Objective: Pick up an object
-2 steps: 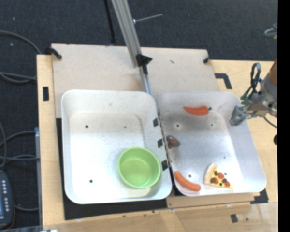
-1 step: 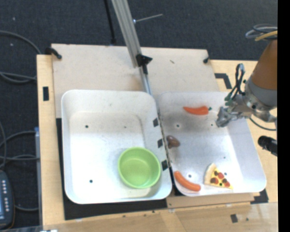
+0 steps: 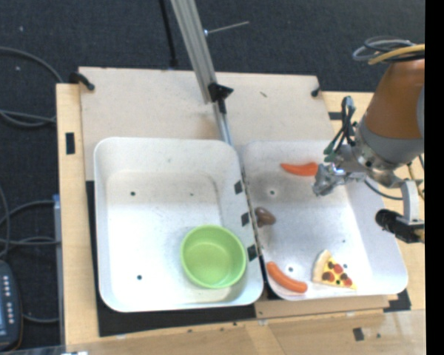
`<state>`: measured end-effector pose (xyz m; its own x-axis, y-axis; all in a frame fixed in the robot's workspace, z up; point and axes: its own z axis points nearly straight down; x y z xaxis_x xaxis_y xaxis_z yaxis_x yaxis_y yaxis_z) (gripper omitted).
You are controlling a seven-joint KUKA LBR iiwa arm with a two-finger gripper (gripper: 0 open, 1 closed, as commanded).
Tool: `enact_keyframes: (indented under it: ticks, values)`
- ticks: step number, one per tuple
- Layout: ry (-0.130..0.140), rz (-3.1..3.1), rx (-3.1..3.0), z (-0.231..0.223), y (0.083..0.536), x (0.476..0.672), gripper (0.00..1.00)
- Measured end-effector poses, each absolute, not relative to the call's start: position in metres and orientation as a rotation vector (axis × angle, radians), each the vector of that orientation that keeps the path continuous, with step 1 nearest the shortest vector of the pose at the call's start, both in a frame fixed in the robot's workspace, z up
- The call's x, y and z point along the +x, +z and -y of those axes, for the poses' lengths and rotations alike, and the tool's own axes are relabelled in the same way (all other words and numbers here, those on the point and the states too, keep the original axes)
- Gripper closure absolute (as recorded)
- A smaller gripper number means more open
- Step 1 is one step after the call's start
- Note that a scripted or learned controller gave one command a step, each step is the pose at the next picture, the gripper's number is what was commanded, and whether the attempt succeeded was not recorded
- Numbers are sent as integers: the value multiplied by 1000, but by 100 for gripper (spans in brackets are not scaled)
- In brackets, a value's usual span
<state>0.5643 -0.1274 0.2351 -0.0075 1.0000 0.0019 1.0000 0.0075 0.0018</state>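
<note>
The gripper [image 3: 324,182] is hanging over the upper right part of the right bin [image 3: 370,231], below the arm's orange band [image 3: 397,98] and grey wrist; from this slanted overhead view it cannot be told whether it is open or closed, and nothing is showing in its grasp. Just beside it, toward the bin's upper middle, an orange carrot-like piece [image 3: 300,168] is lying nearly flat on the bin floor, its near end close to the gripper, though contact cannot be judged. Farther out, a small brown object [image 3: 264,216] is resting against the right bin's left wall. Along the bin's lower edge, a reddish sausage [image 3: 286,277] is lying at a slant, and just to its right a toy pizza slice [image 3: 332,270] with red toppings is sitting with its point directed upward. Both are lying well apart from the gripper. In the left bin [image 3: 133,198], a green bowl [image 3: 213,256] is standing upright near the lower right corner. A metal strut [image 3: 196,43] is crossing the bench [image 3: 148,102] above the bins. No legible writing or brand marks are appearing on any item.
</note>
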Motion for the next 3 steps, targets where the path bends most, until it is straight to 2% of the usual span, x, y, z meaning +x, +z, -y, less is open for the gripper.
enact_keyframes:
  ticks: [3]
  values:
    - [-5, 2230, -2210, -26, 249, 541, 100]
